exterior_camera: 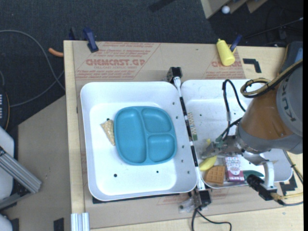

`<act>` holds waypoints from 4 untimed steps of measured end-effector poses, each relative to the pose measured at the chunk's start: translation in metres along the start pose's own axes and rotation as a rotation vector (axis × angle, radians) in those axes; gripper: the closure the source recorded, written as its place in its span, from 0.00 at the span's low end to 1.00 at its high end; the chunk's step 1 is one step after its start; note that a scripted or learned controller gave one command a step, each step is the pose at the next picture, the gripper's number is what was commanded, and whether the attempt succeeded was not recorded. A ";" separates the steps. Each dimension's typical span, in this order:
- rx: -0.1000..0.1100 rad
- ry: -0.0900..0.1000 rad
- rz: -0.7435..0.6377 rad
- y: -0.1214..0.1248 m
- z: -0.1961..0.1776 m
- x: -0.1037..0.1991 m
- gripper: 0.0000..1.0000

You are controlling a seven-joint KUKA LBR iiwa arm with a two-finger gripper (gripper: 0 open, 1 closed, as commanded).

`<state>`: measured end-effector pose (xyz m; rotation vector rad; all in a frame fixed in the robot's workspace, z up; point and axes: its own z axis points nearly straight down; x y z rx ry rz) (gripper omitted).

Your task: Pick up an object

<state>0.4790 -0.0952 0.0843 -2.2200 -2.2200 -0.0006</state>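
Camera view: arm low over the right bin (207, 88), lower right of frame. End effector (222, 146) sits by the clutter at the bin's lower-left corner; can't tell its state.

Candidates packed tight: banana (207, 163), waffle-like piece (216, 175) and pink packet (233, 169), touching or nearly.

Risks: catching two items, pinching against the bin wall, or the curved banana slipping out.

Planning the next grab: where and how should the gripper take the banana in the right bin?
Grip the banana across its narrow middle, coming straight down from above. It lies flat near the bin's left wall, with the waffle close beside it, so side approaches look crowded.
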 end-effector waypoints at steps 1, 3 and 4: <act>0.000 0.000 0.001 0.000 0.000 0.002 0.00; -0.003 -0.002 -0.001 0.009 -0.010 0.001 1.00; -0.002 -0.001 -0.001 0.039 -0.100 0.063 1.00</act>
